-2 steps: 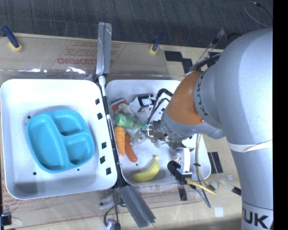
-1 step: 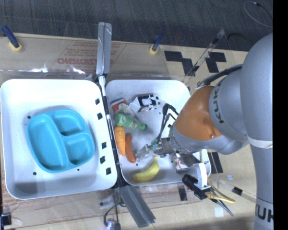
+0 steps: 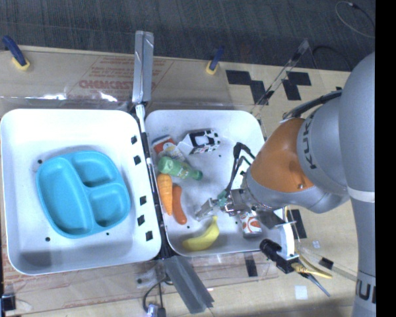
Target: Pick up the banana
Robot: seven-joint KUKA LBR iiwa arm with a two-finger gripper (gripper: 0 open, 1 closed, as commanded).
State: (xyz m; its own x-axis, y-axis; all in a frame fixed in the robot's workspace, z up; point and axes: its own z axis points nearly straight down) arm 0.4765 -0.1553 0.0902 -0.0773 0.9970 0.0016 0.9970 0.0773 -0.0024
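Arm (image 3: 297,164) overhangs right bin (image 3: 251,121); banana (image 3: 203,238) hugs near rim.

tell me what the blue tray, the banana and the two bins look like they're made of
Blue tray: probably moulded plastic, matte, one even colour with rounded compartments.
Banana: smooth yellow skin; real or plastic toy, cannot tell.
Left bin and right bin: likely thin white plastic, slightly glossy, with rounded corners and soft light reflections.

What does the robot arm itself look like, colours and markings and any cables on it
The arm is bulky, rounded and grey, with an orange band above the wrist. Dark KUKA lettering runs across the grey shell beside the band. A thin black cable loops off the wrist. The gripper is small, metallic and grey.
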